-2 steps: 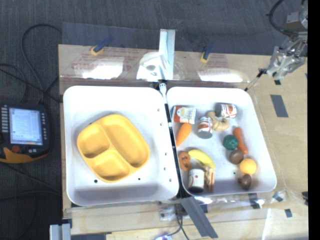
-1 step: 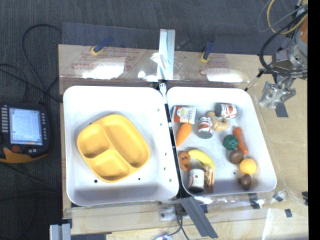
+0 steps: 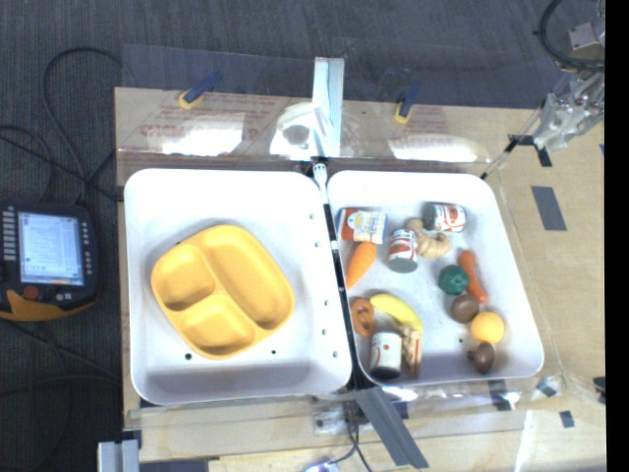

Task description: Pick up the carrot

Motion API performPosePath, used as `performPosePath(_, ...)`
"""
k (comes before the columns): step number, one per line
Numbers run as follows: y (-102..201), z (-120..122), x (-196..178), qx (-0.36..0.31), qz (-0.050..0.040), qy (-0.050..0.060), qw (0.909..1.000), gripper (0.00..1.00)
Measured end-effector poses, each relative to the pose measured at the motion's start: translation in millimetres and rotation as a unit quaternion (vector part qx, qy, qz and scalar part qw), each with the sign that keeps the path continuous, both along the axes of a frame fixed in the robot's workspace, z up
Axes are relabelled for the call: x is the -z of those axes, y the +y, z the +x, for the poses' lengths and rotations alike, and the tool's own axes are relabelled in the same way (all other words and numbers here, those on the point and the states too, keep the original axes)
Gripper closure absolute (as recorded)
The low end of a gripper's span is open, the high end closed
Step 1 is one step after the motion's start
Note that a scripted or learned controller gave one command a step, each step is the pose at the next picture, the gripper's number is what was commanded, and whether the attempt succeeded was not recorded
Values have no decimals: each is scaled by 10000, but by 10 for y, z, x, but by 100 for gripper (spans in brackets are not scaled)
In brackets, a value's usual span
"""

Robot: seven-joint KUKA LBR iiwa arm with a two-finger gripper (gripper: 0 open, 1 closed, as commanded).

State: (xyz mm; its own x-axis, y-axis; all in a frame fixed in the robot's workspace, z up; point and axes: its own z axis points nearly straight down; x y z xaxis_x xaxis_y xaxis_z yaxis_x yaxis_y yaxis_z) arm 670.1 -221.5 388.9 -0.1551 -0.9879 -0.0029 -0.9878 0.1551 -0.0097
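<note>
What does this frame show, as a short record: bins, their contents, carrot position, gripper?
left bin: holds a yellow tray with three compartments
right bin: holds toy foods and small cans
carrot: in the right bin by its left wall, just below a small carton, above a banana
second orange piece: thin, right of a green ball; could be another carrot
gripper: at the upper right, outside the bins, far from the carrot
task status: carrot not yet picked up
</note>
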Motion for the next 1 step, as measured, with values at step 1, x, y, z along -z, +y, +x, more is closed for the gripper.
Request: performPosePath(1,-7,-595,849,-1117,6,63,9937,100)
